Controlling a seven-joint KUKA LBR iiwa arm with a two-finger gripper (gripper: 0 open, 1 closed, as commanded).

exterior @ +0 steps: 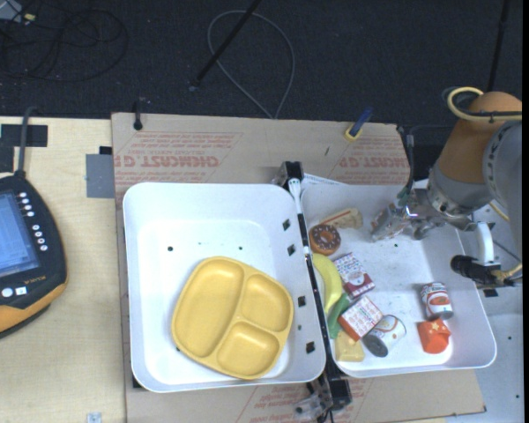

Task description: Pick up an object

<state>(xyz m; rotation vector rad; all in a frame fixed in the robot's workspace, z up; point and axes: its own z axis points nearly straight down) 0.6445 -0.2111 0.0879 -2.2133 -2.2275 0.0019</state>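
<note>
A single fixed camera sits above the bench and looks down at a slant, far enough off to take in both shallow white plastic bins: the left bin (150, 236) and the right bin (476, 342). Beyond them lie the brown cardboard sheet (247, 152) and a dark carpeted floor (159, 51) at the top. The grey arm with its orange band (476, 148) enters from the right edge. A black-and-orange handheld control pendant (18, 245) lies at the left edge.
</note>
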